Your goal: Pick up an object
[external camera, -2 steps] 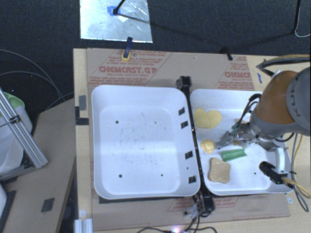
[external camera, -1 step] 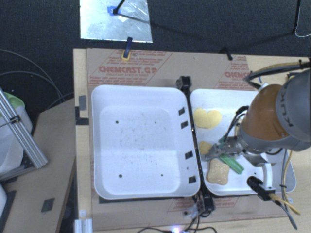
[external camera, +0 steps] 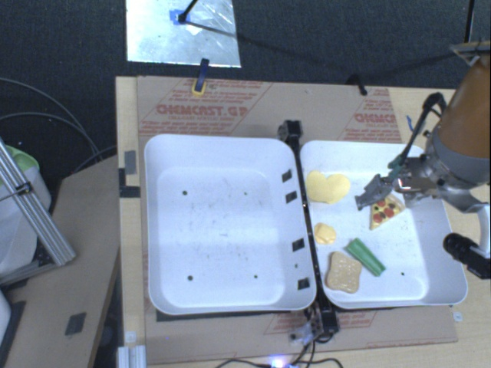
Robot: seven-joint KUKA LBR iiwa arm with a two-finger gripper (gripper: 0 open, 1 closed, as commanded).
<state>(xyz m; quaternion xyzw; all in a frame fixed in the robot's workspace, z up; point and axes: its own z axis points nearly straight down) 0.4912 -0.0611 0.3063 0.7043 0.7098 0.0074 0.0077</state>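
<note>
Here, a toy pizza slice point(external camera: 386, 211) lies in the right bin point(external camera: 437, 282), touching or just under the tip of the gripper point(external camera: 376, 194); whether it sits between the fingers cannot be told, nor how far they are spread. Near it lie 4 more toys: a yellow heart-shaped piece point(external camera: 328, 187), a small yellow lump point(external camera: 325, 233), a green stick point(external camera: 364, 256) and a tan toast slice point(external camera: 344, 272). The left bin point(external camera: 165, 156) adjoins.

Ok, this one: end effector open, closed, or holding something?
End effector: cannot be told; it sits in the right bin, right beside the pizza slice, with nothing visibly between its fingers.
</note>
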